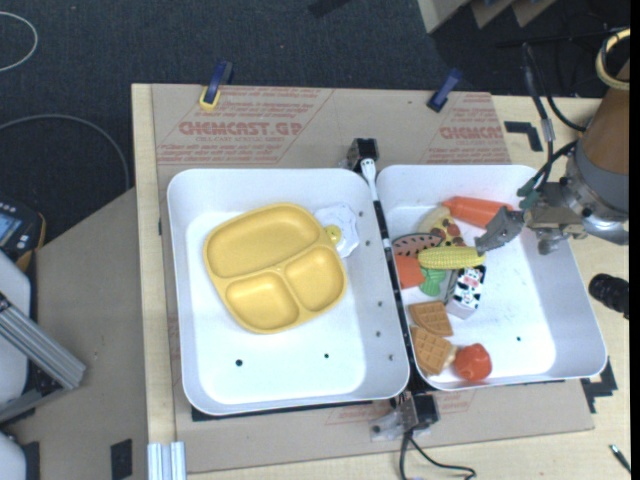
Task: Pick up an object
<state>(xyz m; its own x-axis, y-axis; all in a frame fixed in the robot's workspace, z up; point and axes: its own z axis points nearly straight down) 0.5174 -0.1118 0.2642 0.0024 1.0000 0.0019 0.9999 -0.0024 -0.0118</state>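
My gripper (500,230) hangs over the upper part of the right bin (560,298), reaching in from the right with my grey wrist behind it. Whether it is parted or closed I cannot tell from this angle, and nothing shows gripped in it. Just left of the tip lies the pile of toy food: an orange carrot (478,208) sits near the bin's top wall, just beside my tip, and a yellow corn cob (450,258) lies across the pile below it. Under the corn a green piece (432,281) peeks out, with a red-orange piece (408,270) to its left against the dividing wall. A small black-and-white carton (466,290) stands tilted just below the corn. Two waffle pieces (431,333) lie lower down, and a red tomato-like piece (473,362) rests near the bin's bottom edge. In the left bin (190,298) lies a yellow divided plate (275,266), with a clear plastic piece (338,223) touching its upper right rim.
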